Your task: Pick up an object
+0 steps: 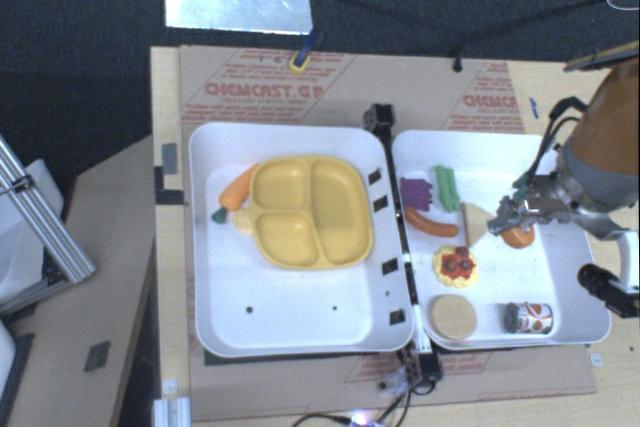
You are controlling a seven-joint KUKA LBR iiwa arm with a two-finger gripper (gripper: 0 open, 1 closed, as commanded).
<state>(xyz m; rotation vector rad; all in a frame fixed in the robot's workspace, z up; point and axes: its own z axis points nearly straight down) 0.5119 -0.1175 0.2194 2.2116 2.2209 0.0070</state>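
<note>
Nearest, a can (528, 318) lies in the right bin (590, 330); farther back, the fingers (507, 214) touch an orange object (518, 236), their state unclear.

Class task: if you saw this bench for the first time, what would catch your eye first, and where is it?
First the yellow divided plate in the left bin, a toy carrot at its left edge. Then the arm's gripper over the right bin, right by an orange item.
</note>
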